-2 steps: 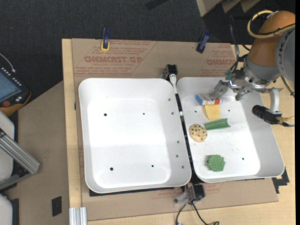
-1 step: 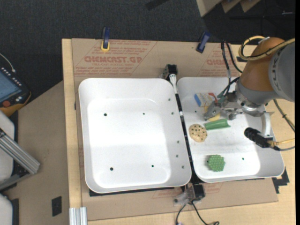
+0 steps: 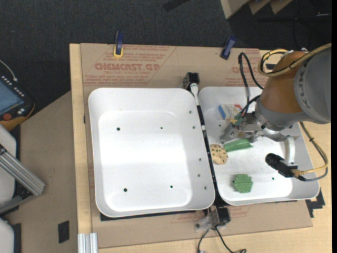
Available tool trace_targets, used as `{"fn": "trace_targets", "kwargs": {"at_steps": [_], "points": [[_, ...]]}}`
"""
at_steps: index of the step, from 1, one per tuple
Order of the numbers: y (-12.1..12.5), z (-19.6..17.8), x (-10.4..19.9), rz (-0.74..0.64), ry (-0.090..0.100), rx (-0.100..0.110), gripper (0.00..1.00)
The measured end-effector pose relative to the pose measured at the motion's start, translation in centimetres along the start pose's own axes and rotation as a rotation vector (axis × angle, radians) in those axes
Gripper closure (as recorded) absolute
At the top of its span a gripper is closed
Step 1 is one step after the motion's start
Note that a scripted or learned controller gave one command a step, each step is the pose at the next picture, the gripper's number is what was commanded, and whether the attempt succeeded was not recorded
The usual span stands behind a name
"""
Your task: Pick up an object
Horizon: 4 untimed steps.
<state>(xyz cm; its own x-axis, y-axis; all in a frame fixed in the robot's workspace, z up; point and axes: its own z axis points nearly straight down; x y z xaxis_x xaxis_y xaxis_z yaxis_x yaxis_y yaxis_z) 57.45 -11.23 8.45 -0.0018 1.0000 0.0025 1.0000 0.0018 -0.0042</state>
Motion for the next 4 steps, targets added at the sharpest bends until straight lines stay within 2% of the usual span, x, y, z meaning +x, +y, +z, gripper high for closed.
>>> {"fn": "trace_targets", "kwargs": {"at_steps": [1, 2, 3, 4], "points": [[4.6, -0.1, -1.4, 0.0, -0.004, -0.009, 0.0], [5.8, 0.0, -6.1, 0.002, -0.003, 0.0, 0.0], [4.7, -0.1, -3.6, 0.0, -0.001, -0.002, 0.0], [1.0, 0.0, -1.0, 0.002, 0.0, 0.001, 0.0]]}}
